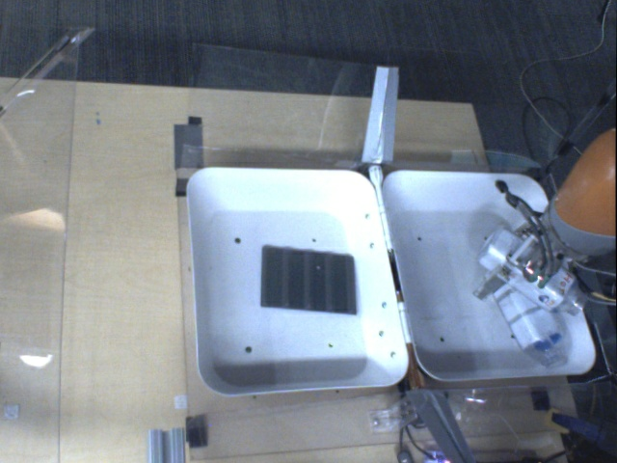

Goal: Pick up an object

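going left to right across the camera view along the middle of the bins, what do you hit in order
bare wooden bench → left white bin → dark ribbed rectangle in that bin → right white bin → gripper over the right bin's right side → orange band of the arm

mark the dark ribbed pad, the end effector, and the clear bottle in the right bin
dark ribbed pad [308, 280], camera view, centre of its ribbed top.
end effector [513, 270], camera view, between the fingertips, over the right bin.
clear bottle [538, 334], camera view, its body near the blue cap.
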Motion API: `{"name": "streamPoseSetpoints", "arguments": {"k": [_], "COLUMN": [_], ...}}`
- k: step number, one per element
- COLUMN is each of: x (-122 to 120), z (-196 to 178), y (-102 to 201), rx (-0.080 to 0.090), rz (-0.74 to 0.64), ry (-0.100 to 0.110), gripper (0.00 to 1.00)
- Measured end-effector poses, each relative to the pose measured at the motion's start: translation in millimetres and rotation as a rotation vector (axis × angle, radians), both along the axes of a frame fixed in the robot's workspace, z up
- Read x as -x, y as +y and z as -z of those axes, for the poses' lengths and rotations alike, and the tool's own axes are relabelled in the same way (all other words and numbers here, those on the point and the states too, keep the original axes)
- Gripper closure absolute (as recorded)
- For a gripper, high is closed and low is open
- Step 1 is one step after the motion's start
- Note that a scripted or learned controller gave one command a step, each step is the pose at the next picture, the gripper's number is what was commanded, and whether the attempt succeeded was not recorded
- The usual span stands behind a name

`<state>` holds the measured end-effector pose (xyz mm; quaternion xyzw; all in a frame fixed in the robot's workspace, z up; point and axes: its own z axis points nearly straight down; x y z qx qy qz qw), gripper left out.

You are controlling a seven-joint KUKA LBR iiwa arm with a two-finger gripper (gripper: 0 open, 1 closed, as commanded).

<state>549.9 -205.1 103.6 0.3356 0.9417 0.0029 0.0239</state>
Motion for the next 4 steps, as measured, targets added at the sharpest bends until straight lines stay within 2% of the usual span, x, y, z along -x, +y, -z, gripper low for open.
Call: {"name": "streamPoseSetpoints", "arguments": {"k": [1, 2, 3, 4], "x": [-77.7, -56.8, -68.0, -109.4], "z": [1.5, -6.5, 1.3, 4.2], "y": [-1.6, 0.7, 7.8, 6.0], "rx": [0.004, -0.003, 0.008, 0.013], "rz": [-0.116, -0.246, -0.485, -0.639], "ry": [0.012, 0.04, 0.032, 0.041], "gripper": [0.0, 0.0, 0.0, 0.0]}}
